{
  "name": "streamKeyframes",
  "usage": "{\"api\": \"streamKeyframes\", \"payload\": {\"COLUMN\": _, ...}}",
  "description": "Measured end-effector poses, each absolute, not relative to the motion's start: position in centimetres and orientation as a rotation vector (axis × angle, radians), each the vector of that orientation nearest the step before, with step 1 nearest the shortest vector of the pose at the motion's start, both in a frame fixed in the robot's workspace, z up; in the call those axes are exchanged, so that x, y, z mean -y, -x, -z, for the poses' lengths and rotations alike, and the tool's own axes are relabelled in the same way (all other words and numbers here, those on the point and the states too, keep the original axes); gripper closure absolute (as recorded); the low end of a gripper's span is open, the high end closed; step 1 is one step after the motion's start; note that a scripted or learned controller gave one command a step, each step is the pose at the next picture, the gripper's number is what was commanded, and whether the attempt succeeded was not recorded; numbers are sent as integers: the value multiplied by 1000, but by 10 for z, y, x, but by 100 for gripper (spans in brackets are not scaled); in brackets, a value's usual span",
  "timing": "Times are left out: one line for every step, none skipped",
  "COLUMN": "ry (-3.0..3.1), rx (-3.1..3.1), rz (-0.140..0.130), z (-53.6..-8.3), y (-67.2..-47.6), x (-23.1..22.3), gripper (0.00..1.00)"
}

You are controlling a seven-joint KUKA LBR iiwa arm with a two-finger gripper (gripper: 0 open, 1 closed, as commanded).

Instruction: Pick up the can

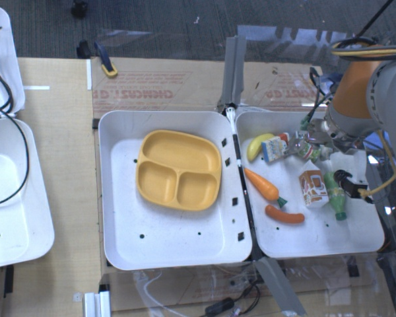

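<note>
Claw (315, 139) low in right bin (317, 243), at the can (302, 147); cannot tell its grip.

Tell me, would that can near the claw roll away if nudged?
Probably. The can looks to be lying on its side, so it may roll on the smooth bin floor. The small carton touching it might block it leftward.
</note>
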State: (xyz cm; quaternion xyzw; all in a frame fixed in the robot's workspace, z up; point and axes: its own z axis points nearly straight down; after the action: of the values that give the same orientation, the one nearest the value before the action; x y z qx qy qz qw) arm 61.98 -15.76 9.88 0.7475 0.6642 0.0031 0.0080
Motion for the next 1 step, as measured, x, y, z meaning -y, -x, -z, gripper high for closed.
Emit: {"api": "streamKeyframes", "payload": {"ry": -2331, "rx": -2078, "rz": -5, "z": -108, "y": -620, "x": 159, "gripper": 100}}
